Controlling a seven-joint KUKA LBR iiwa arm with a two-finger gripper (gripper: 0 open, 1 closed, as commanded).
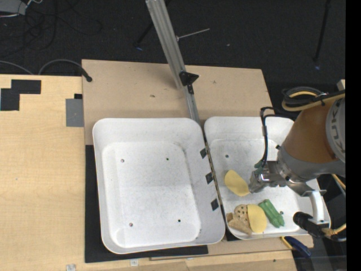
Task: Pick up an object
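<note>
The gripper (pixel 260 180) hangs low inside the right bin (pixel 242 137), at the end of the grey arm with its orange band (pixel 307 140). Its working end sits just beside a yellow object (pixel 236 183), a rounded lump lying immediately to the camera-left of the jaws, touching or very nearly so. The view looks down past the wrist, and I cannot tell whether the jaws are apart or together; nothing is seen between them, so no grasp can be claimed.

The yellow object's long axis appears to run on a diagonal, from its upper-left end toward its lower-right end, and that lower-right end points toward the jaws. For a pick, the judgement is that the jaws need to shift a little to camera-left so that they straddle the lump across its short side rather than pressing against its end.

Below the jaws, toward the near edge of the bin, lies a small cluster: a second yellow piece (pixel 257 218), a tan perforated piece (pixel 241 213) to its left, and a green object (pixel 271 212) to its right. These sit apart from the jaws and are less likely targets. The left bin (pixel 107 134) lies well apart, across the divider.
</note>
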